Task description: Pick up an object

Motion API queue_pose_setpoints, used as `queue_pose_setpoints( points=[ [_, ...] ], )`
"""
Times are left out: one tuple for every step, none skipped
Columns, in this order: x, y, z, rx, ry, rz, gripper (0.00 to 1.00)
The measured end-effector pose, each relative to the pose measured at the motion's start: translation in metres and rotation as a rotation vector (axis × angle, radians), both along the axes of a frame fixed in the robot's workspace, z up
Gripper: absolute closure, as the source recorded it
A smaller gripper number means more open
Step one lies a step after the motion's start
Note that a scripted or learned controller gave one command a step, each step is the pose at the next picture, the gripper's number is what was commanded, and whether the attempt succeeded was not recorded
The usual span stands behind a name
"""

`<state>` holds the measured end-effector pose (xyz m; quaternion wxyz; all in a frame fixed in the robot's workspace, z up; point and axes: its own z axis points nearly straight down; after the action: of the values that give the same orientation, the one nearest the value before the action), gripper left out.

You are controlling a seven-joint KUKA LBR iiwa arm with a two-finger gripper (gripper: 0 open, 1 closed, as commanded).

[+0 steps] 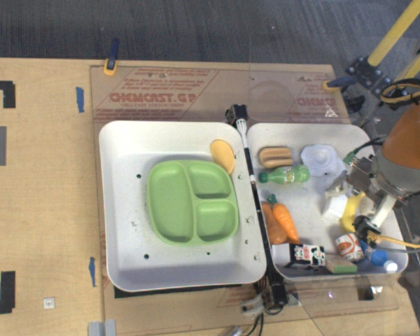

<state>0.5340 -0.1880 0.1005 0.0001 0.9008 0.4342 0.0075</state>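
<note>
My gripper (344, 191) hangs low over the right side of the right bin (315, 135). Directly under it lie a yellow banana-like toy (349, 214) and a small white piece (334, 206). I see nothing clearly held. Further left in the same bin are a hot dog (275, 156), a green bottle (285, 176) lying on its side, a clear cup (319, 159) and two orange carrots (280, 221). Along the bin's front lie a black-and-white carton (307, 255), a red-and-white can (348, 245), a green stick (343, 268) and a blue-and-white piece (382, 260).
The left bin (119, 208) holds a green divided plate (192, 201) and a yellow-orange oval toy (223, 155) by its upper right corner. A dark divider (255, 187) runs between the bins. A yellow pole (399, 26) and clamps stand at the back right.
</note>
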Motion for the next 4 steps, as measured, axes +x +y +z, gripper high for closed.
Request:
queue_pose_setpoints(
  points=[
    [-0.045,0.043,-0.010,0.003,-0.009,-0.318,0.00],
    [-0.044,0.044,0.000,0.005,-0.007,-0.315,1.00],
    [-0.045,0.142,0.084,0.001,0.018,-0.315,1.00],
    [-0.012,0.097,0.096,-0.003,0.018,-0.572,1.00]
  ],
)
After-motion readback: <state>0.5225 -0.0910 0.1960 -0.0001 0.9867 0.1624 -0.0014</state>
